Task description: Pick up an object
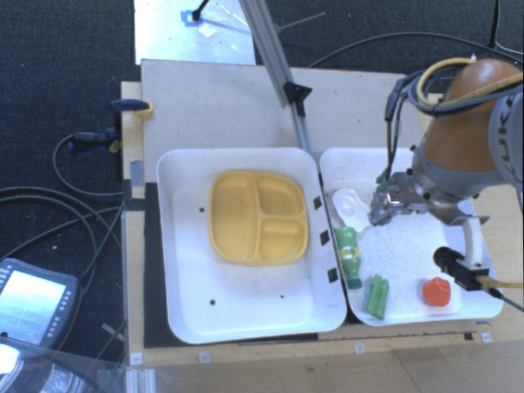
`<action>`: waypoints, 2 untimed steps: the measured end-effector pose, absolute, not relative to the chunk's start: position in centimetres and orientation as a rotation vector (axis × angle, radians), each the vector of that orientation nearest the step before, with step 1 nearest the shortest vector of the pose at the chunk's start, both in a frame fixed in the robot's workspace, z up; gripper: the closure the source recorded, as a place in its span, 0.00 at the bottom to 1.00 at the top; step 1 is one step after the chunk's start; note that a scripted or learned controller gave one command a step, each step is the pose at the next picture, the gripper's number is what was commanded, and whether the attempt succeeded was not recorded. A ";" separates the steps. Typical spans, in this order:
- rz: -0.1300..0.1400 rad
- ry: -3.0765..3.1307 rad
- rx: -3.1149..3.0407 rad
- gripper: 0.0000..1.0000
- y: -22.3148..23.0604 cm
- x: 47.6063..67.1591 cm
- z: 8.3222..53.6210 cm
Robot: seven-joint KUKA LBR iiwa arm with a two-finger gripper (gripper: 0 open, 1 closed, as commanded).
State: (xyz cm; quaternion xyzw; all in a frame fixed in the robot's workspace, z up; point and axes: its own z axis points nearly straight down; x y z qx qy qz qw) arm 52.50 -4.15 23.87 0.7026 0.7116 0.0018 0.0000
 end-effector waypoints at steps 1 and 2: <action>0.004 2.236 2.209 1.00 2.1 52.9 23.2; 0.002 2.235 2.211 1.00 7.2 52.6 22.2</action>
